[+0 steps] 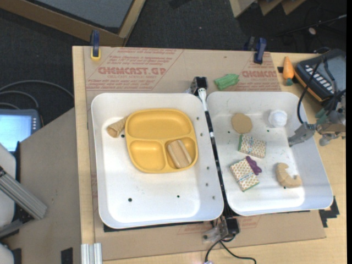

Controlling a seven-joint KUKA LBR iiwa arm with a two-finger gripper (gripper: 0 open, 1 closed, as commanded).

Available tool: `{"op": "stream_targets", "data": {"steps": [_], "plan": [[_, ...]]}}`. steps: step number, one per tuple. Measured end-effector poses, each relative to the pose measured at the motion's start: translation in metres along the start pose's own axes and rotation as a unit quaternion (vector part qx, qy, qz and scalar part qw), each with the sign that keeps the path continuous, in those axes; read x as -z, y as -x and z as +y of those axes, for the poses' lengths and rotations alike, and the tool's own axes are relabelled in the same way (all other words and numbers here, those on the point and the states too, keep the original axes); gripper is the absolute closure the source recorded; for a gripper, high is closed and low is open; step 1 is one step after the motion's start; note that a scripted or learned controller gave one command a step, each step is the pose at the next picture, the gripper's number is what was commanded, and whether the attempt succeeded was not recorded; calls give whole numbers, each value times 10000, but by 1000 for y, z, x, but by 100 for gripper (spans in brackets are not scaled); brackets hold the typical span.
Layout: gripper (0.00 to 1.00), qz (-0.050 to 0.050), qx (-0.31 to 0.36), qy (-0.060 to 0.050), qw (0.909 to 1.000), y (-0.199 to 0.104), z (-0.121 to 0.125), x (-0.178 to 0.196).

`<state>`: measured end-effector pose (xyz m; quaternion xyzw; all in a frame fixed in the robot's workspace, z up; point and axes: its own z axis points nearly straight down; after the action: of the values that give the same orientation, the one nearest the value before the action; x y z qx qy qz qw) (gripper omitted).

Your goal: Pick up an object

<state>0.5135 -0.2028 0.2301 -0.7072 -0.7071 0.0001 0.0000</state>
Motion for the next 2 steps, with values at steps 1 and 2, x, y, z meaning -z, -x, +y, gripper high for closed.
{"op": "stream_targets", "data": {"steps": [1, 2], "plan": [[0, 6, 15, 14, 10000, 12, -7, -135], [0, 20, 1, -25, 10000, -22, -36, -146]]}}
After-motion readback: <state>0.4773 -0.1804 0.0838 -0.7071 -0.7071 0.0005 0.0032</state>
